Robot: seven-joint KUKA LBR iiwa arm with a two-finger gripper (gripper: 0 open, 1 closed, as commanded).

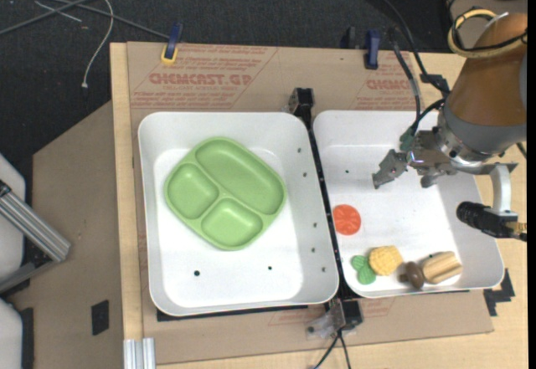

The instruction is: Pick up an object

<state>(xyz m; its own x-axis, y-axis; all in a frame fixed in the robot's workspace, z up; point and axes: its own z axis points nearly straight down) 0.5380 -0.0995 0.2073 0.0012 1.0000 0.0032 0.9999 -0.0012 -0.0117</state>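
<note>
Camera view gives me the right bin (pixel 469 129) as my landmark. Along its near edge I see a brown and tan wooden piece (pixel 431 269), just beside it a yellow corn toy (pixel 384 259) with green leaves, and a little farther in, by the bin's left wall, an orange-red round toy (pixel 347 219). Farther still, over the bin's bare middle, my gripper (pixel 408 170) hangs with fingers spread apart and nothing between them. Left of that bin, a green divided plate (pixel 224 192) lies in the left bin (pixel 167 275).
</note>
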